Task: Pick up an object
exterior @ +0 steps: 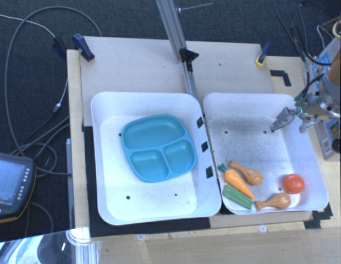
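Note:
In the right bin (258,111), several toy foods lie near the front edge. They are an orange carrot (238,183), a green vegetable (236,197), two tan drumsticks (248,173) (274,202) and a red tomato (293,183). My gripper (291,123) hangs over the right bin's far right part, well behind the foods. It is open, with nothing between its fingers. One grey finger (280,119) points left over the bin floor.
A blue divided plate (158,147) lies in the left bin (104,109). A metal pole (173,23) slants down to the gap between the bins. Blue clamps (82,47) grip the board's back corners. Cables trail on the floor at left.

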Controlling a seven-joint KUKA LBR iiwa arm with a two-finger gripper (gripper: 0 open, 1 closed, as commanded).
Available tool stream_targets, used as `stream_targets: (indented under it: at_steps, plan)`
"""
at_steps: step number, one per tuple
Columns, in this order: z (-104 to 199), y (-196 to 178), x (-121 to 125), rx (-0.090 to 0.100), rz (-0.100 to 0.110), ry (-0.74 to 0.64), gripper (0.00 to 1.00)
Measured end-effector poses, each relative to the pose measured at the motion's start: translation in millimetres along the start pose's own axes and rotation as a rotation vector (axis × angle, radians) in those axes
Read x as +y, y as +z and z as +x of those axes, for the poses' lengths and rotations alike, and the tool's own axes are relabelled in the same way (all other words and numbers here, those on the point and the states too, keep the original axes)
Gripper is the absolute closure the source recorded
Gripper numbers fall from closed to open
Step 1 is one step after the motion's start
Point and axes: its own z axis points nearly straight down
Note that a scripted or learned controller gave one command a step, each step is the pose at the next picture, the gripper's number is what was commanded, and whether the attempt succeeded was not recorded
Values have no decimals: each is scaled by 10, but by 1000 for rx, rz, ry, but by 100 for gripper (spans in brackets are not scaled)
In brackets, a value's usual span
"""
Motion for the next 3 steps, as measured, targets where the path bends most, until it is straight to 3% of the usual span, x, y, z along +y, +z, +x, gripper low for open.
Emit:
stream_targets:
  at_steps: [1,2,3]
  plan:
    - [0,0,0,0,0,0,0]
    - [50,575,72,1,6,-1,0]
    - [73,1120,-42,1,7,1,0]
